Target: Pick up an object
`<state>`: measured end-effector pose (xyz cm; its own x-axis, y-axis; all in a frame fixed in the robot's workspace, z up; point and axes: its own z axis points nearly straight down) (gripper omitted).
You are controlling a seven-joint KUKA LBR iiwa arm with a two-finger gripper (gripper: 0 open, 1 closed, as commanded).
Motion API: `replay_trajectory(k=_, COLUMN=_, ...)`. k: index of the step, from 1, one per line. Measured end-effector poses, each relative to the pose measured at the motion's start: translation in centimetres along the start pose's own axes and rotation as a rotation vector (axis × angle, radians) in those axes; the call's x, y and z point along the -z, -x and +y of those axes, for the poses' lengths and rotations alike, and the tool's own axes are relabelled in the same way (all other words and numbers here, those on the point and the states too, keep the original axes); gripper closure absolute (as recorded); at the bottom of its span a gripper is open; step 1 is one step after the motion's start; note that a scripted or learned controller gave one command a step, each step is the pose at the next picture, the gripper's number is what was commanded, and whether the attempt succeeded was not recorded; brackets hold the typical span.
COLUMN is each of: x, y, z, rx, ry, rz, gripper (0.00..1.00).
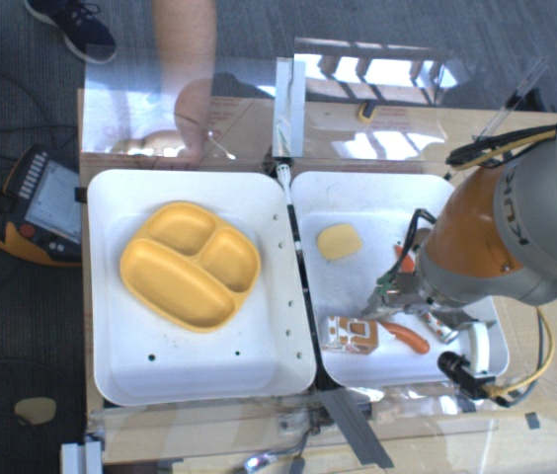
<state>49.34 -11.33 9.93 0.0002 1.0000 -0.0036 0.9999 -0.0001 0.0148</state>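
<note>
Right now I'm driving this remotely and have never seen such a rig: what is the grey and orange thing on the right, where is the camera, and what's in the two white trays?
The grey and orange shape is a robot arm, reaching in from the right. Its gripper is low over the right bin; whether its fingers are open or shut cannot be seen, and nothing is visibly held. The single camera is fixed above the bench, looking down at a slant. The left bin holds a yellow divided plate. The right bin holds a pale yellow round piece, a small printed packet and an orange carrot-like piece beside it, just below the gripper.
</note>
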Motion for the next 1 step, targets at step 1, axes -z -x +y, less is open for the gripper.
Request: replay_trajectory(k=1, x=-0.01, y=-0.01, z=-0.01, rx=0.0, ry=0.0, rz=0.0, gripper=0.0)
